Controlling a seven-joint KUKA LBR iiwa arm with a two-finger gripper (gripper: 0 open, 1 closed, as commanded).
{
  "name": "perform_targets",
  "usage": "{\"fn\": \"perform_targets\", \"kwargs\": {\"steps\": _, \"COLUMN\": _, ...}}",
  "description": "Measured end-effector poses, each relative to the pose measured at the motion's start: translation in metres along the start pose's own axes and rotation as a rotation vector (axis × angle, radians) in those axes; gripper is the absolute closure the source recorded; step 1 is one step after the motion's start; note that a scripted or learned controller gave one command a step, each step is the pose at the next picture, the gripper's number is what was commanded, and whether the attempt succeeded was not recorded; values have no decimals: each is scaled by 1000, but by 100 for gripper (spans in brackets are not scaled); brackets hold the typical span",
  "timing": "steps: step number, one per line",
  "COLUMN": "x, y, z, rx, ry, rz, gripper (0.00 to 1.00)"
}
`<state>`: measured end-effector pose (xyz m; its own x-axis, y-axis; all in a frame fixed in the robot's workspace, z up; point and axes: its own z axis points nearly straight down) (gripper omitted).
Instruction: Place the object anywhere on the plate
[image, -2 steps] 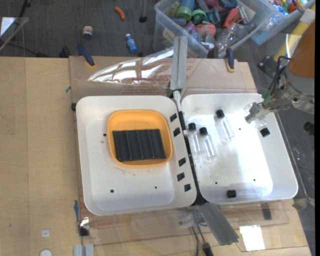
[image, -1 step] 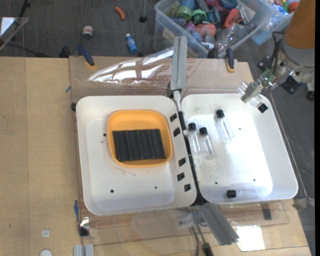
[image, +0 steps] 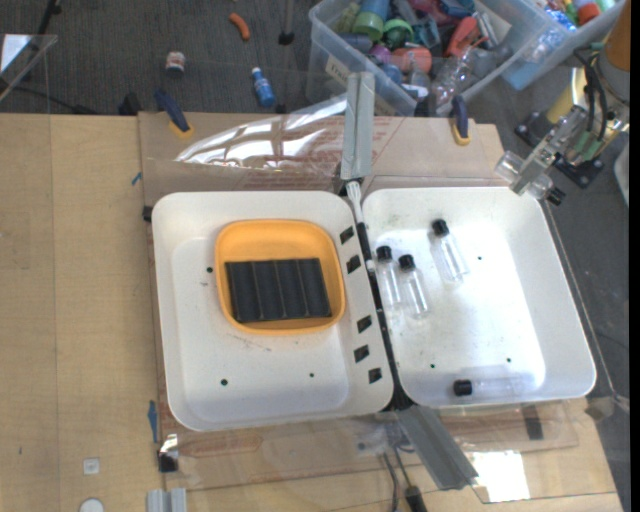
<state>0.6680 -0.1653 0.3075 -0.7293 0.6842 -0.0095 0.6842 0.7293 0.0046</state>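
Observation:
An orange plate (image: 272, 236) lies in the left bin (image: 190, 380), and a black ribbed block (image: 278, 290) rests flat on it. In the right bin (image: 560, 330) lie several clear vials with black caps: one (image: 448, 250) toward the back, two (image: 410, 286) (image: 387, 274) close together near the divider, and one (image: 492, 385) on its side at the front. My gripper (image: 527, 170) hangs over the right bin's far right corner, well away from the vials and the plate, with nothing visibly in it.
A black divider (image: 365, 300) with clips runs between the bins. Behind the bench stands a clear tub of colourful toys (image: 430, 40). Cables and arm hardware (image: 585, 135) crowd the far right. Clear plastic sheeting (image: 270, 145) lies behind the left bin.

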Motion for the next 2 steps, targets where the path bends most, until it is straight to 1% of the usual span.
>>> {"fn": "perform_targets", "kwargs": {"steps": 1, "x": -29, "y": -44, "z": -131, "rx": 0, "ry": 0, "rz": -136, "gripper": 100}}
{"fn": "perform_targets", "kwargs": {"steps": 2, "x": -33, "y": -46, "z": -130, "rx": -1, "ry": -1, "rz": -432, "gripper": 100}}
